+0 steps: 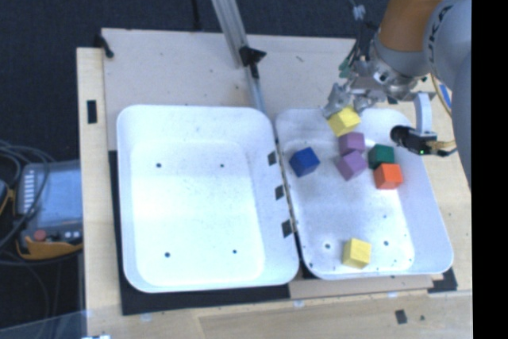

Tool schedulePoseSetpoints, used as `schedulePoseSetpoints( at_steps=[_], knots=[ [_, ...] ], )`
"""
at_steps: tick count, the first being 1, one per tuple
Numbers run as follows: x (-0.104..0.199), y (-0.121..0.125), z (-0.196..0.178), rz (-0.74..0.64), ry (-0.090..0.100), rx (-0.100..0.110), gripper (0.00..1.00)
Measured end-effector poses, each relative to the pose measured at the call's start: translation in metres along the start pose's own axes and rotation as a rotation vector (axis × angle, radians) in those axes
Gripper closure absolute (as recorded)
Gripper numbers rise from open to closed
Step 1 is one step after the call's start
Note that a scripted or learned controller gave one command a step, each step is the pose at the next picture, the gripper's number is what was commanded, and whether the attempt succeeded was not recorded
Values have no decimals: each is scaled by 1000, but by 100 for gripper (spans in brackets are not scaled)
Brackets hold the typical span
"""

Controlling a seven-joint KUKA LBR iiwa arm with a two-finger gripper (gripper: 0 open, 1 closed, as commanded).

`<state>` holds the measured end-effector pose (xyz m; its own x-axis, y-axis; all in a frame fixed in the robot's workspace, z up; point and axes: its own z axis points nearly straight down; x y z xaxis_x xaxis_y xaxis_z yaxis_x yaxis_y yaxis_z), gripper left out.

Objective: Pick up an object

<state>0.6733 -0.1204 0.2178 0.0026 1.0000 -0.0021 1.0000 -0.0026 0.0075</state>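
Note:
The right bin (413, 242) holds several small blocks. A yellow block (344, 122) sits at its far edge, directly under my gripper (348, 105), which hangs just above or against the block's top. Just in front of it are two purple blocks (352, 143) (350, 164), close together. A green block (382, 154) and an orange block (388, 175) lie to their right. A blue block (304, 161) is off to the left, near the bin's left wall. A second yellow block (356, 252) lies alone near the front edge.
The left bin (198, 194) stands beside the right one, their walls touching. A slanted metal post (226, 8) rises behind the bins. A grey device with cables (48, 206) sits off the bench at the left.

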Motion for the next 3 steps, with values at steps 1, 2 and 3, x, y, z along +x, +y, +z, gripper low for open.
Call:
schedulePoseSetpoints(
  at_steps=[1,2,3],
  knots=[
    [-9,-3,-59,3,0,0,100],
    [50,-12,-48,-9,3,9,100],
    [99,-17,-36,-9,3,10,100]
  ],
)
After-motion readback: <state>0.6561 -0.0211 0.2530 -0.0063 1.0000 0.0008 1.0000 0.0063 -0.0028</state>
